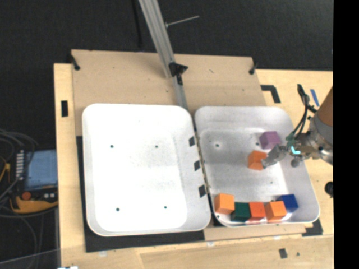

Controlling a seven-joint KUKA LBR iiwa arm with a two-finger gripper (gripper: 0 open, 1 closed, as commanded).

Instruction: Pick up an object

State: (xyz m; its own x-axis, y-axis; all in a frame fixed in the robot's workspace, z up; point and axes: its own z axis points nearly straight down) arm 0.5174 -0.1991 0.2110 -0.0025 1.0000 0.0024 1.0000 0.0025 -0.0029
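- Over the right bin point(235, 119), a shallow white tray with rounded corners and a scuffed, greyish floor, you see the arm point(322, 125) reaching in from the bin's right rim, its grey metal wrist trailing dark cables.
- You find the gripper point(276, 157) low over the bin's floor, right of centre; one slim grey finger point(271, 158) slants down to the left, and you cannot tell from this angle whether it is released or clenched.
- Just left of that finger you see an orange block point(256, 161), small and matte with square edges; the fingertip looks to meet its right side, though contact is unclear.
- Just above the finger lies a purple block point(270, 139), a soft lilac cube tilted slightly, close to the orange one.
- Along the bin's near wall you see a row of cubes touching or nearly so: an orange cube point(225, 202) at the left end, then a green cube point(242, 210), two more orange cubes point(266, 210), and a blue cube point(288, 202) at the right end.
- Left of this bin, edge to edge with it, you see the left bin point(140, 167), the same smooth white plastic with a few dark dots on its floor.
- Under both bins you see the bench point(157, 77), flat pale wood with a tan board.
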